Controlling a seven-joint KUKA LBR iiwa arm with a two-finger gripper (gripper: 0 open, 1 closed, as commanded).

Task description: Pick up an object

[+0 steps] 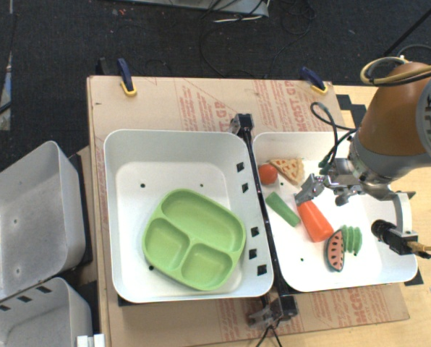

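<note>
The right bin [389, 266] holds toy food. An orange cylinder [316, 221] lies in its middle with a green stick [282, 210] to its left. A watermelon slice [335, 250] and a green ridged piece [353, 239] lie toward the front. A waffle-patterned wedge [289, 169] and a small red-orange ball [267, 173] sit at the back left. My gripper [325, 193] hangs over the bin's middle, just behind the orange cylinder. It is open, one finger [307, 191] near the wedge and the other to its right, with nothing between them.
The left bin [121, 194] holds a green divided plate [194, 238]. A black-tipped bracket [390, 236] juts from the arm over the right bin's right side. Grey tubs [27, 215] stand off the bench to the left. Clamps [126, 78] grip the bench's far edge.
</note>
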